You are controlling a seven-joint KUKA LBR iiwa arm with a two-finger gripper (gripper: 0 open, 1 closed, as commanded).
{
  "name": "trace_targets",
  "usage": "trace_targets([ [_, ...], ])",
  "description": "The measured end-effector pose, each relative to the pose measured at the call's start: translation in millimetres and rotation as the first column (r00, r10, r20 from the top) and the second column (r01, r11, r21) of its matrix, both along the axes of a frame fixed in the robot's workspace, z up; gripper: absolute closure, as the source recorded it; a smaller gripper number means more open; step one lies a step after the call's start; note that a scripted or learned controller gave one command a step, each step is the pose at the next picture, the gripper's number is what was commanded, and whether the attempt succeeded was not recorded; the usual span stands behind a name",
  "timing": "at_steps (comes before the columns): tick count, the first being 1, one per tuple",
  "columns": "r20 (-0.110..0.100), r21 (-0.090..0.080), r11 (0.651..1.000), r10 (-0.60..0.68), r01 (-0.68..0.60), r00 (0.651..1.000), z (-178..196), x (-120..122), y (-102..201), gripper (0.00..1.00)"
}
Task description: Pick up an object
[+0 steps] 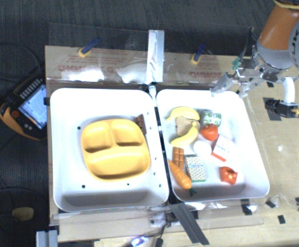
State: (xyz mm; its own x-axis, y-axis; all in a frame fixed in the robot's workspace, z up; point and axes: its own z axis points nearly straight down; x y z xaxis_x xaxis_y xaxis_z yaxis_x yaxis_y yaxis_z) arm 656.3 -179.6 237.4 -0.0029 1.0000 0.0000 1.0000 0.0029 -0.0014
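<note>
The right bin (252, 153) holds several toy foods: a banana (182, 112), a green can (211, 119), a tomato (209, 133), a white and red box (223, 149), a red pepper (228, 175), a carrot (180, 175) and a green patterned box (195, 169). My gripper (232, 85) hangs over the bin's far right corner, above and behind the can. Its fingers (220, 85) stand open with nothing between them.
A yellow divided plate (116, 148) lies in the left bin (67, 138), with a small brown piece (140, 121) at its far right corner. A ridge where the two bin rims meet (159, 138) separates them. Clamps and plastic sheeting sit behind the bins; a handheld pendant (29, 107) lies to the left.
</note>
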Motion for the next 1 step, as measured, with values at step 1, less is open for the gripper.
trace_targets([
  [1, 0.001, -0.003, 0.999, -0.051, 0.051, 0.999, 91.0, -27.2, -15.7, 0.00],
])
